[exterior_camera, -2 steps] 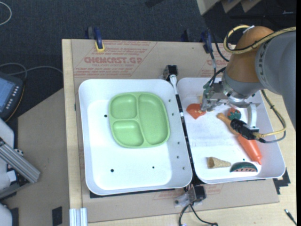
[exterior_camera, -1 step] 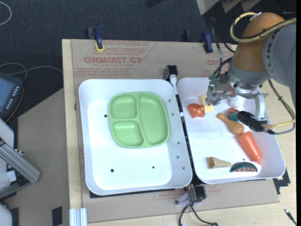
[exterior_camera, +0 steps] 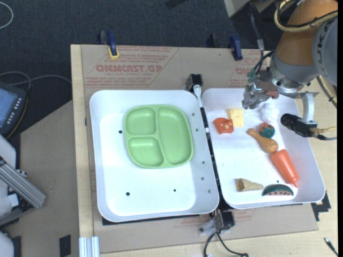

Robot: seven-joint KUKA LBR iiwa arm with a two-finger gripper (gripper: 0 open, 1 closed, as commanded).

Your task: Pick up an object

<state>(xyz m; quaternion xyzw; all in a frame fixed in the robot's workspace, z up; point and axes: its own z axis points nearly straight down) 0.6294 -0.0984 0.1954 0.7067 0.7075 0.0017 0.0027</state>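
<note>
**Ana:** Approach, I'd say. The hand (exterior_camera: 251,101) hangs over the far end of the right bin (exterior_camera: 313,165), just beside the yellow cheese block (exterior_camera: 235,116), and nothing sits between its fingers.

**Ben:** Spread or pressed together?

**Ana:** I can't tell; the fingers are dark and small against the wrist, so I won't guess.

**Ben:** Which object is it after?

**Ana:** The task names none. Nearest are the cheese block and the red piece (exterior_camera: 224,125) touching it on the left. A white crumpled item (exterior_camera: 269,111) lies just right of the hand. Farther toward the near rim are the tan gourd-shaped toy (exterior_camera: 263,140), the orange carrot (exterior_camera: 285,165), a tan wedge (exterior_camera: 248,184) and a watermelon slice (exterior_camera: 278,190).

**Ben:** And the left bin (exterior_camera: 107,186)?

**Ana:** It holds a green divided plate (exterior_camera: 159,136), well apart from the hand.

**Ben:** Next move?

**Ana:** Probably centre over the cheese, descend with fingers straddling it, then close. The red piece crowding its side could block one finger.
</note>
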